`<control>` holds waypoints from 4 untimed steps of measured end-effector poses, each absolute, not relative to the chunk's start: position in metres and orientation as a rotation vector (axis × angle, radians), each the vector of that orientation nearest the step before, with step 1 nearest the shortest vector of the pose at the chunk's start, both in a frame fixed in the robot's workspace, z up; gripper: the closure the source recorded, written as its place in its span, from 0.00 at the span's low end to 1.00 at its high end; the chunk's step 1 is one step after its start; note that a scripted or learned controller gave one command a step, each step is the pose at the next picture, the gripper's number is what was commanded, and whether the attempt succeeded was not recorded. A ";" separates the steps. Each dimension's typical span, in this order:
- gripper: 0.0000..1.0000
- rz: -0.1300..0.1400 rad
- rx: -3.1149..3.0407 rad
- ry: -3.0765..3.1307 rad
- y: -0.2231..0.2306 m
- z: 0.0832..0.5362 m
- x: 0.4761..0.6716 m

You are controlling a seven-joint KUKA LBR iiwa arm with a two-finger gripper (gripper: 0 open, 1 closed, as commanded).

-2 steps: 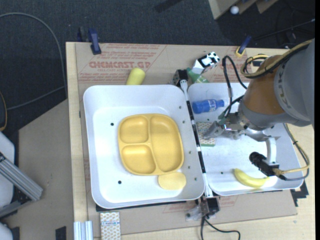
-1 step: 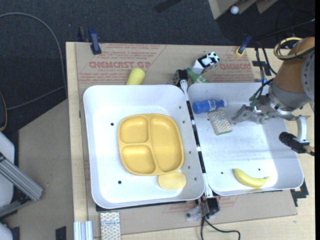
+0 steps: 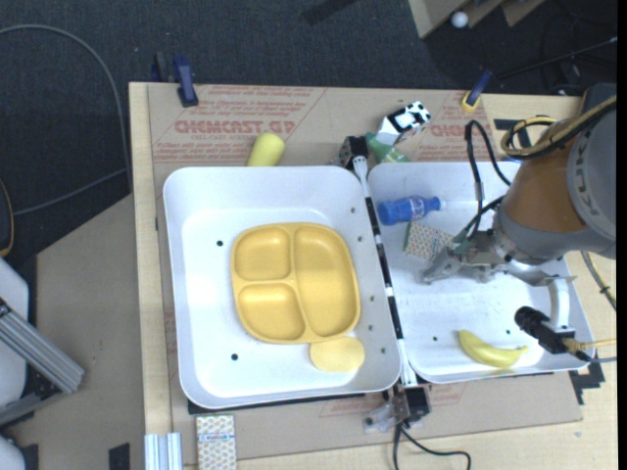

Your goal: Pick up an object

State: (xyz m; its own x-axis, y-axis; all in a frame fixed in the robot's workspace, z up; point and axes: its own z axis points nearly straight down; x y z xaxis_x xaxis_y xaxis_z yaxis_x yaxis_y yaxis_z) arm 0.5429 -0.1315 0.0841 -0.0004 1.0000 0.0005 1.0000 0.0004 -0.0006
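Observation:
In the right bin (image 3: 431, 311) a blue bottle (image 3: 408, 209) lies on its side near the back left corner. A small speckled packet (image 3: 422, 240) rests just in front of it. A yellow banana (image 3: 489, 351) lies near the bin's front edge. My gripper (image 3: 437, 268) is low over the middle of the right bin, pointing left, just below the packet and well behind the banana. Nothing is seen held in it.
The left bin (image 3: 196, 262) holds a yellow divided plate (image 3: 294, 282) and a pale yellow disc (image 3: 336, 353) at its front. On the bench behind the bins sit a yellow object (image 3: 265, 150) and a black, white and green item (image 3: 402, 125). The arm covers the right bin's right side.

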 end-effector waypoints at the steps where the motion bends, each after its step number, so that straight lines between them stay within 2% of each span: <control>1: 0.00 0.014 -2.218 -2.218 -0.105 0.084 0.641; 2: 0.00 0.003 -2.220 -2.220 -0.129 0.085 0.613; 3: 1.00 0.002 -2.219 -2.223 -0.128 0.095 0.613; 4: 1.00 -0.003 -2.221 -2.224 -0.062 0.185 0.593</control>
